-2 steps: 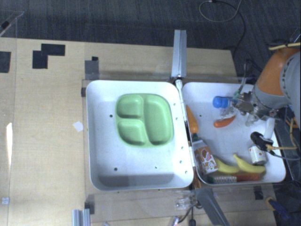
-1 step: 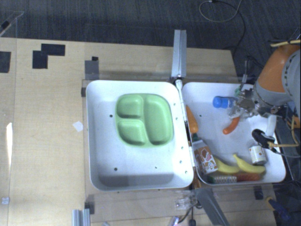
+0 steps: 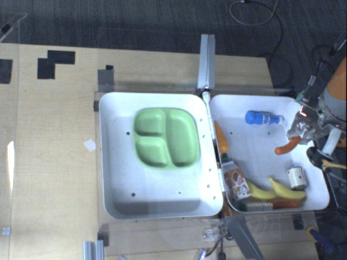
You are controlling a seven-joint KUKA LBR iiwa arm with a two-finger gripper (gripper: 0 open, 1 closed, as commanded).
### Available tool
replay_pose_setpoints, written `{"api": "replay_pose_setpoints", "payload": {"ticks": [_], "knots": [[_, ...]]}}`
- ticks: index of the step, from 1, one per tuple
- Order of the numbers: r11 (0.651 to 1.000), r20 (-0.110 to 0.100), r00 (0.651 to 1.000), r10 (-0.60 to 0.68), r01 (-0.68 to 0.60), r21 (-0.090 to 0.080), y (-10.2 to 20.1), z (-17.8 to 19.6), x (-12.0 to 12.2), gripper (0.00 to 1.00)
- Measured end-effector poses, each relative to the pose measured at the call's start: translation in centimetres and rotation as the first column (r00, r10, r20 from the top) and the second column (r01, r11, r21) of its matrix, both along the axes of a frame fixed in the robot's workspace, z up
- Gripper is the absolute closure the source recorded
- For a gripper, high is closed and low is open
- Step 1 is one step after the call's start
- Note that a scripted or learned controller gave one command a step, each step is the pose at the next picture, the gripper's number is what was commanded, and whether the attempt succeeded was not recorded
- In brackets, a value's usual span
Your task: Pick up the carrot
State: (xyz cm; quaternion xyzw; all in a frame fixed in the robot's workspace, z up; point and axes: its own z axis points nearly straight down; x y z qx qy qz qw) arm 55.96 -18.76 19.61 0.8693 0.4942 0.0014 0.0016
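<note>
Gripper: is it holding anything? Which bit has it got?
It cannot be told. The gripper sits at the upper right end of a small orange-red thing in the right bin, but the view doesn't show a real hold.

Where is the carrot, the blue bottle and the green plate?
carrot (image 3: 221, 138): camera view, middle of its orange body by the right bin's left wall.
blue bottle (image 3: 259, 118): camera view, middle of its side.
green plate (image 3: 166, 137): camera view, ridge between its compartments.
</note>
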Motion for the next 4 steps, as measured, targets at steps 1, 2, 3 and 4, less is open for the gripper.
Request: {"api": "replay_pose_setpoints", "payload": {"ticks": [1,2,3,4], "knots": [[1.000,0.003,1.000,0.009,-0.009,-0.001,0.1,1.1,0.2,1.00],[1.000,0.005,1.000,0.019,-0.019,-0.002,0.2,2.2,0.3,1.00],[1.000,0.007,1.000,0.030,-0.030,-0.003,0.4,3.2,0.5,1.00],[0.999,0.009,0.999,0.040,-0.040,-0.004,0.5,4.3,0.7,1.00]]}}
